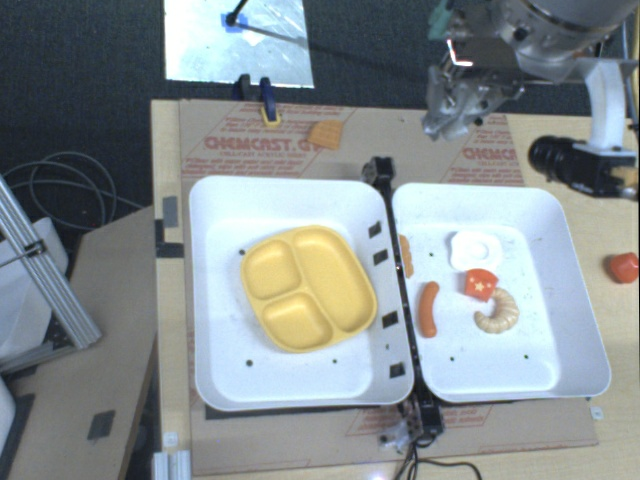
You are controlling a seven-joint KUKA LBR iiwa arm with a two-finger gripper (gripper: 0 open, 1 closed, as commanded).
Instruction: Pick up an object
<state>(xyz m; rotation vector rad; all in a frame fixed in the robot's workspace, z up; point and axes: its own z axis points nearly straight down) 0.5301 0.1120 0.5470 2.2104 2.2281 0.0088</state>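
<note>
Approach step; gripper (452, 118) raised beyond right bin (560, 368) far rim, finger state indiscernible; next: descend, probably onto sausage (428, 309) left of strawberry (481, 283); align before closing.

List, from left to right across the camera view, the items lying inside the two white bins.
Yellow divided tray → orange sausage → white fried egg → curled shrimp

dark carpeted floor (80, 58), shiny foil sheet (238, 26) on it, tan cardboard-covered bench (250, 138), coiled cables (70, 193) at left
</note>
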